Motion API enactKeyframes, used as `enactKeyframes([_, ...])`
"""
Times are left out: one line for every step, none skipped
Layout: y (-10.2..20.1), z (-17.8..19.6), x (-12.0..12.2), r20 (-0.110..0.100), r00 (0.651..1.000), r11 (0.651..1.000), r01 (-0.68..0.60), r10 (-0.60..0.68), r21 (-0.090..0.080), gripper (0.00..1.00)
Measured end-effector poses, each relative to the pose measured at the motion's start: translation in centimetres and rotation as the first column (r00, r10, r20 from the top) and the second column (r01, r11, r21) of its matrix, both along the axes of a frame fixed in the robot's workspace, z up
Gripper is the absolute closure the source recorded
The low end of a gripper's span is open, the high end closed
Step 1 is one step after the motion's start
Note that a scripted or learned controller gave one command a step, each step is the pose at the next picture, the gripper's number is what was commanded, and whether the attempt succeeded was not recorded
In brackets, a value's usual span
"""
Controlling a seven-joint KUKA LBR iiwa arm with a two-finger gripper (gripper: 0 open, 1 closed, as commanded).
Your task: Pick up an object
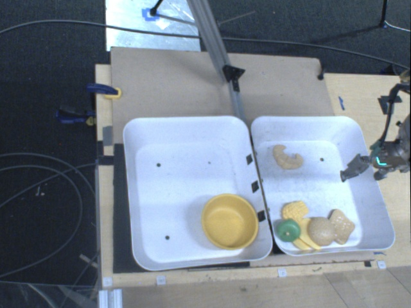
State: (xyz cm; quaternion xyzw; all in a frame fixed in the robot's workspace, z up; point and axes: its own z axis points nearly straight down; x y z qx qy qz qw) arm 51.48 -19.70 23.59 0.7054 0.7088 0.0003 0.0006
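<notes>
Yellow bowl (pixel 230 221) sits in the left bin (pixel 144 140); my tool (pixel 359 167), state unclear, hovers over the right bin's (pixel 334 126) right rim.

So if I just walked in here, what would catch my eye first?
Probably the round yellow plastic bowl, sitting alone near the front right corner of the left shallow white bin. Next, the cluster of small tan, yellow and green toy foods crowded along the front of the right shallow white bin, with one curved tan piece lying apart farther back.

Dark carpet floor (pixel 45 43) — black cables (pixel 38 191) trailing.
</notes>
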Motion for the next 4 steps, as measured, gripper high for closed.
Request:
enactKeyframes([0.0,0.0,0.0,0.001,1.0,1.0,0.0,0.0,0.0,0.0])
enactKeyframes([-0.1,-4.2,0.6,-0.002,1.0,1.0,0.003,-0.003,0.0,0.0])
enactKeyframes([0.5,-8.9,-0.1,-0.003,1.0,1.0,0.004,-0.004,0.001,0.0])
enactKeyframes([0.6,-14.2,-0.1,-0.004,1.0,1.0,0.005,-0.005,0.001,0.0])
